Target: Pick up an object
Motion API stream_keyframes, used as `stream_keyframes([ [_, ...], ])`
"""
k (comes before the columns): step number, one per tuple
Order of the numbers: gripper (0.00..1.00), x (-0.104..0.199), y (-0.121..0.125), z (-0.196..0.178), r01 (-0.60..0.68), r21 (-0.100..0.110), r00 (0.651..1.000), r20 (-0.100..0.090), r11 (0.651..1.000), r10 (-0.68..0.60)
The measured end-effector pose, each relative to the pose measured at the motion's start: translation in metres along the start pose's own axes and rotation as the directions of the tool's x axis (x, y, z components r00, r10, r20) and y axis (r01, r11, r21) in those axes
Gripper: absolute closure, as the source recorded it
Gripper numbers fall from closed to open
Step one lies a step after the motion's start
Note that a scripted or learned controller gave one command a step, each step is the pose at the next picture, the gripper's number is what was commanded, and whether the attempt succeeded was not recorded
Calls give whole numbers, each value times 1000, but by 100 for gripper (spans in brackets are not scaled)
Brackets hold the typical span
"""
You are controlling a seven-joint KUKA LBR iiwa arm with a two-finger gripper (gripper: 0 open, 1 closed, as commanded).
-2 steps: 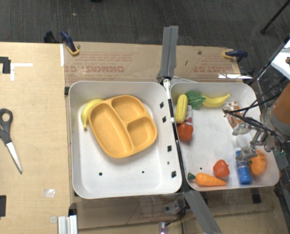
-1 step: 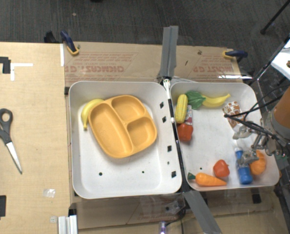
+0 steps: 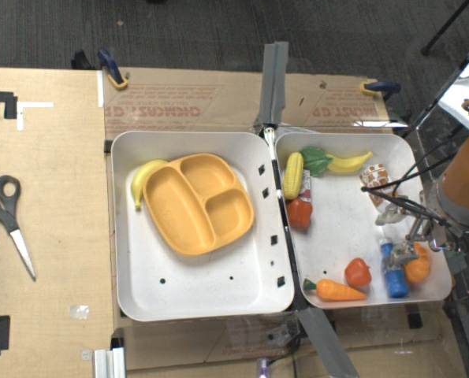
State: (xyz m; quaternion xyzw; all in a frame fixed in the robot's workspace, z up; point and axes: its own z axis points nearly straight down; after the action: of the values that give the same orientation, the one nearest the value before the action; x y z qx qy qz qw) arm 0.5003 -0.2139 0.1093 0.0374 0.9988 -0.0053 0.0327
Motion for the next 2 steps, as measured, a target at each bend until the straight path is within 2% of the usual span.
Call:
stream_keyframes([
  [1, 0, 21, 4, 14, 34, -10, 998, -57, 999, -35],
  [2, 0, -117, 4, 23, 45, -12, 997, -59, 999, -46],
])
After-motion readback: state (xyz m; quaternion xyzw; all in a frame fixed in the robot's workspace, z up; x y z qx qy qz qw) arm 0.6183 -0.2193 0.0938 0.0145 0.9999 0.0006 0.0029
